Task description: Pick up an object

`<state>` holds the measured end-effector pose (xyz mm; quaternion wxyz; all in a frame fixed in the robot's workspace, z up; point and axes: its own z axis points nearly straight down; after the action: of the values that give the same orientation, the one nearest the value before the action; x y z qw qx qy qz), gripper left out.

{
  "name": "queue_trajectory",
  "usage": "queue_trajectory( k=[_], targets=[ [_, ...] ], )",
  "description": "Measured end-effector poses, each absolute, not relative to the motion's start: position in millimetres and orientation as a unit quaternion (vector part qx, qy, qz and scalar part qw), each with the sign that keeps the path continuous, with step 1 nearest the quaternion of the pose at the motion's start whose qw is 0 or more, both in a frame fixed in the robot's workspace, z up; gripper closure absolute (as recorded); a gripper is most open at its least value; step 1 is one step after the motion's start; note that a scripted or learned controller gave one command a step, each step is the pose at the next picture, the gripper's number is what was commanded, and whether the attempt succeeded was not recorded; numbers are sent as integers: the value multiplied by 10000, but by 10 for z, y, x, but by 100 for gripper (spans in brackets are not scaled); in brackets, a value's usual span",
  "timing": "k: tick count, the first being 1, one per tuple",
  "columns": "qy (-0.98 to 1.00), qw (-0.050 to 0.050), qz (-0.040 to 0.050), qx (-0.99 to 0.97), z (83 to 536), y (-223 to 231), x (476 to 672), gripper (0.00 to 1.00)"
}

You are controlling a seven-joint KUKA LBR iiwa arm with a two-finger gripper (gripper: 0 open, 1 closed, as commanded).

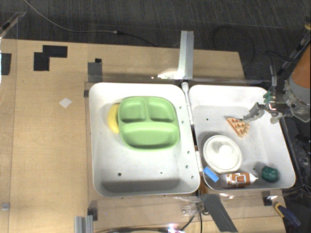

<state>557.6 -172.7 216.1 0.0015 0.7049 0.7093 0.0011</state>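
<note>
Pale wood bench (43, 144) on dark carpet (121, 8), two white bins, green divided plate (147, 122) in left bin (136, 178), gripper (256, 111) over right bin (277, 144), finger state unclear, waffle piece (238, 126) just beside it.

Two bins sit side by side on the tabletop (43, 144). The left bin (104, 164) holds a tray (147, 122) with a banana (112, 119) tucked at its left edge. In the right bin (282, 149), a waffle (238, 126) lies behind a bowl (222, 153); a bottle (233, 179) lies in front of the bowl, a ball (269, 174) to its right.
</note>
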Motion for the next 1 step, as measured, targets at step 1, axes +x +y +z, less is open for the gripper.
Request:
queue_trajectory(
  k=[1],
  targets=[
    [5819,15,15,8133,1065,-1751,6161,0]
  ],
)
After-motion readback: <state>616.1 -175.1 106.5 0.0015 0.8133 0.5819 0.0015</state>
